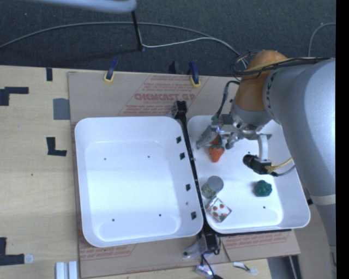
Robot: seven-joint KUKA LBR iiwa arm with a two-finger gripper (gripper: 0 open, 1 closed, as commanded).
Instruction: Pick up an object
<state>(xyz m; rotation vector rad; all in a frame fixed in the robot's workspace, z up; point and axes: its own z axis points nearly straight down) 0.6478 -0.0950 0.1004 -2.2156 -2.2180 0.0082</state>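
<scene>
Orange carrot toy [216,153] between gripper [217,140] fingers | gripper clenched on it | right bin [283,218]

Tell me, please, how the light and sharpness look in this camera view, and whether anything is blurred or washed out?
In the camera view, the left bin is brightly lit and nearly washed out; the arm, close to the lens, looks soft; a pale blurred bar crosses the top edge; the orange object below the gripper and the green object stay distinct.
</scene>
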